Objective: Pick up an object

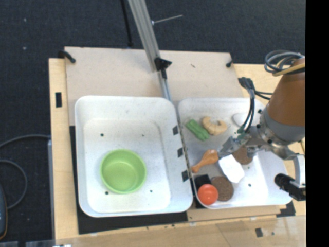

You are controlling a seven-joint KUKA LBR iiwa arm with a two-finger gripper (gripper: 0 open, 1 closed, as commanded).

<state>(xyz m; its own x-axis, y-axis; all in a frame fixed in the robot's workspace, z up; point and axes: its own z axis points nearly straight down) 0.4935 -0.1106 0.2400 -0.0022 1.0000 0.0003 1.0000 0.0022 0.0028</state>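
1. The counter (pixel 113 76) holds two white bins side by side.
2. The left bin (pixel 92 117) has a green bowl (pixel 123 171) sitting in it, near the front.
3. The right bin (pixel 262 192) has many small things in it.
4. A green stick toy (pixel 197 129) lies beside a tan curly toy (pixel 214 125) near the back.
5. An orange toy (pixel 205 160) lies in the middle.
6. A white block (pixel 231 169) is just beside it.
7. A red ball (pixel 207 193) and a brown round thing (pixel 222 187) sit at the front.
8. The gripper (pixel 239 147) is low over the right bin, near the white block.
9. I cannot tell how far open it is, or if it has hold of anything.
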